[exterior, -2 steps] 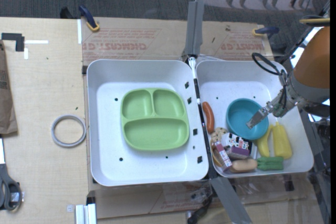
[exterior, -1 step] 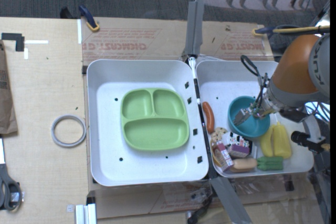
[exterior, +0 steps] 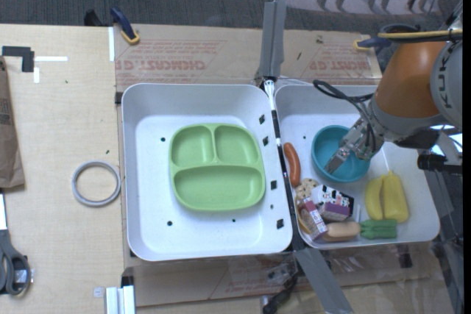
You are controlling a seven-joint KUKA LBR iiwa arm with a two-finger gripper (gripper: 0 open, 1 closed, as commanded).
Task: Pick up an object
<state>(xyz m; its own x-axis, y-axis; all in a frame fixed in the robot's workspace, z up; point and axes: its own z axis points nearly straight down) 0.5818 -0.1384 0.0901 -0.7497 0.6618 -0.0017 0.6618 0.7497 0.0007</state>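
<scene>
Two white bins side by side: left bin (exterior: 140, 180), right bin (exterior: 294, 95).
Left bin: one green tray (exterior: 217, 167), three compartments, flat, roughly centred.
Right bin, counted: one teal bowl (exterior: 327, 147), one hot dog (exterior: 293, 162) along the left wall, one yellow item (exterior: 388, 198) near the right wall, one green item (exterior: 379, 230) just below it, one tan roll-shaped item (exterior: 342, 231) touching the green one's left end, plus a small heap of packets (exterior: 324, 204) below the bowl. Heap too jumbled for a count.
One arm (exterior: 412, 88) in from the right, orange band above the wrist.
Gripper (exterior: 346, 156) over the bowl, tips down inside it toward its right side. Finger spread: cannot tell, tips blur into the bowl. Nothing seen between them.
On the bench left of the bins: one tape ring (exterior: 96, 183), one brown bag (exterior: 9, 130) at the edge.
</scene>
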